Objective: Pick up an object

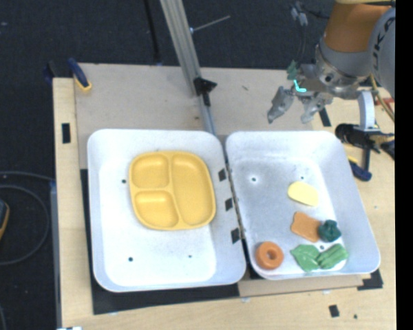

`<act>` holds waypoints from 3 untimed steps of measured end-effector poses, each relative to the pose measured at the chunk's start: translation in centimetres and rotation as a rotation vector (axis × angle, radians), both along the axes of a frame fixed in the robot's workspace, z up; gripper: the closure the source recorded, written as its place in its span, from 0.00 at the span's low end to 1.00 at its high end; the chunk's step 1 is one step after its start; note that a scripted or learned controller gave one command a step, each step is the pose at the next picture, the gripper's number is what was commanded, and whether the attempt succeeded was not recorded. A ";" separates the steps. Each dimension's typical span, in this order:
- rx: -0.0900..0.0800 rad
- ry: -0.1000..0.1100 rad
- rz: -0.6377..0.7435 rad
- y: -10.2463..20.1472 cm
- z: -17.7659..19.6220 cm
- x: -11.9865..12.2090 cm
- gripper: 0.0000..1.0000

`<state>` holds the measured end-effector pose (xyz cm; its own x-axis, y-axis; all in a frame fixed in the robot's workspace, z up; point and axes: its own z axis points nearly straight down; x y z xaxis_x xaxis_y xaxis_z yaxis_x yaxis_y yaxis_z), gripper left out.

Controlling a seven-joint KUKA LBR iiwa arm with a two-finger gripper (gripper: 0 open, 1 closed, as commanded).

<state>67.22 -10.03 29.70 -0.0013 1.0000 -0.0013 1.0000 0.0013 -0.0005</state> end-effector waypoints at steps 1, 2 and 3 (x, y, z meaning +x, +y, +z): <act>0.000 -0.002 0.000 0.0 0.1 0.0 0.00; 0.000 0.002 0.002 0.7 -5.1 0.7 0.00; -0.001 0.002 0.001 0.8 -9.4 0.6 0.00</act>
<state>67.84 -9.18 20.33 -0.0018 1.0000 -0.0018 1.0000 0.0018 -0.0022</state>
